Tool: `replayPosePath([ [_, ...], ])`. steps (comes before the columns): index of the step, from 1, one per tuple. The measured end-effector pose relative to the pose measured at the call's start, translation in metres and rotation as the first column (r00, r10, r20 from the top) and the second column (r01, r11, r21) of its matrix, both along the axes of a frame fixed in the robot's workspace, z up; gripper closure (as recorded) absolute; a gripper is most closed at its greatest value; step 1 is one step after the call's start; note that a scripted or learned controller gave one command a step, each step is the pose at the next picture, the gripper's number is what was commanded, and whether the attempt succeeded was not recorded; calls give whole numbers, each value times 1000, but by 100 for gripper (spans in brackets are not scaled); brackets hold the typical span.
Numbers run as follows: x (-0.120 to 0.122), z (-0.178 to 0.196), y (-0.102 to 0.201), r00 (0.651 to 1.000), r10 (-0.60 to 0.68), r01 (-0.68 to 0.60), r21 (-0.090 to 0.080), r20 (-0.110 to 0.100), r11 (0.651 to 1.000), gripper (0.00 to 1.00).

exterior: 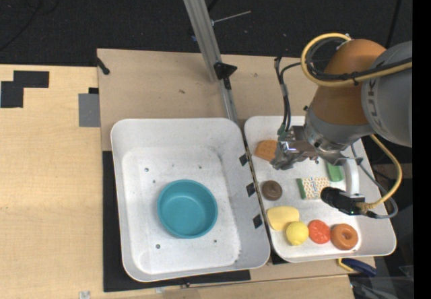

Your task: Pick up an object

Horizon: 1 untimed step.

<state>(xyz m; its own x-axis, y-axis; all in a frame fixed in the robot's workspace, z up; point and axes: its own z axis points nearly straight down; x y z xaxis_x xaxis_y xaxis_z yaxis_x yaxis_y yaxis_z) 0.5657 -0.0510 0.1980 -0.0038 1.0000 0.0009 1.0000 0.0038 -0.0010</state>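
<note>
Holding teal bowl [188, 207]: left bin [135, 149]; right bin [377, 240]: toy foods [310, 227]; fingers [283, 159] state unclear.

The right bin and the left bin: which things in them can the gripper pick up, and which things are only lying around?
For the job: gripper, orange piece, brown disc, yellow block, lemon, tomato, doughnut, patterned packet.

Lying about: teal bowl, metal rail.

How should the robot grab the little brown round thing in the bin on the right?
Come straight down from above onto the brown round thing and pinch its rim across the middle. It lies flat and round, so any two opposite edges work; best close the jaws left to right, since the yellow block sits just below.
</note>
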Motion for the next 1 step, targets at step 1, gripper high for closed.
replayPosePath([
  [1, -3, 2, 60, 1000, 0, 0, 0, 0, 1000, 100],
])
